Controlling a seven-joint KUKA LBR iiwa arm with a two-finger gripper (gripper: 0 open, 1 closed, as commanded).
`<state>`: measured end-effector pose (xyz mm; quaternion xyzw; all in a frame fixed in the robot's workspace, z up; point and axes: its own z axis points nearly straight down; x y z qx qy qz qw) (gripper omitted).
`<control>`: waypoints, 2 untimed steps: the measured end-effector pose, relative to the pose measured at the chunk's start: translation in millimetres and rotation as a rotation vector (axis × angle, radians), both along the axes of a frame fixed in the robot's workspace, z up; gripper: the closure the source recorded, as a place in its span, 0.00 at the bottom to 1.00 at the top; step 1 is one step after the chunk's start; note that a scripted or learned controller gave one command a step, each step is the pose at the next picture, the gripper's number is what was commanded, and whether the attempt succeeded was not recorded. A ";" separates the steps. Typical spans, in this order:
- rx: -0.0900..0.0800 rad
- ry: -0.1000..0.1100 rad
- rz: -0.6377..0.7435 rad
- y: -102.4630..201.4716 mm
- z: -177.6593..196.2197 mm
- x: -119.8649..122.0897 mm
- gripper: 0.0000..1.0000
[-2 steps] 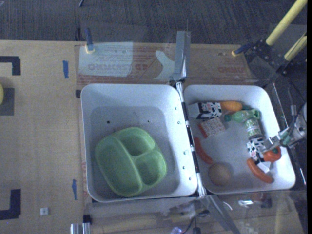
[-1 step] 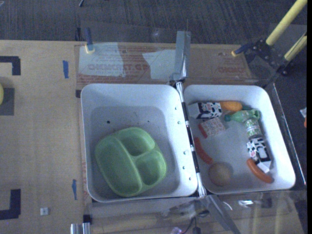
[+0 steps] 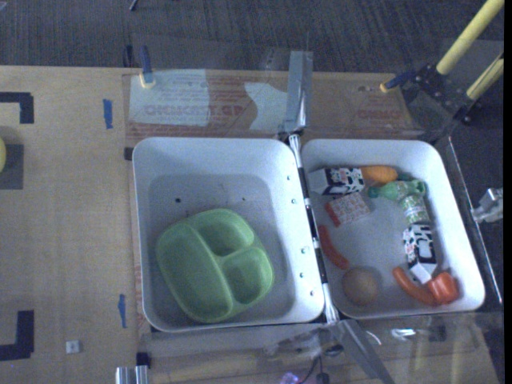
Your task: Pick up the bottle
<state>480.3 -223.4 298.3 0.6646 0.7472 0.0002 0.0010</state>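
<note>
- The bottle (image 3: 413,206) lies on its side in the right bin (image 3: 459,214), in the far half and toward the right wall; it has a green top and a pale, see-through body.
- Its green end points to the far left and sits just beside the tip of an orange carrot (image 3: 379,174), which lies along the far wall.
- Its other end points toward the near side and meets, or nearly meets, a black-and-white cow-pattern carton (image 3: 420,246) (I cannot tell whether the two touch).
- A second cow-pattern carton (image 3: 343,180) lies in the far left corner of the same bin, touching the carrot's left end.
- Just nearer than that carton lies a small red-and-white box (image 3: 350,209), and nearer again a red chili pepper (image 3: 332,248) runs along the left wall.
- A brown round fruit (image 3: 360,285) (its kind is too blurred to name) rests near the bin's near wall.
- Another carrot (image 3: 410,286) and an orange-red pepper (image 3: 444,288) lie in the near right corner, just below the carton by the bottle.
- The left bin (image 3: 152,174) holds a green divided plate (image 3: 214,264), set toward its near side.
- Both bins stand side by side on the wooden surface (image 3: 64,214), their inner rims touching.
- Blue tape strips (image 3: 107,113) mark the surface to the left of the bins.
</note>
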 end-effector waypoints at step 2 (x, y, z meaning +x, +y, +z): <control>0.001 0.001 -0.237 35.2 -4.2 0.0 1.00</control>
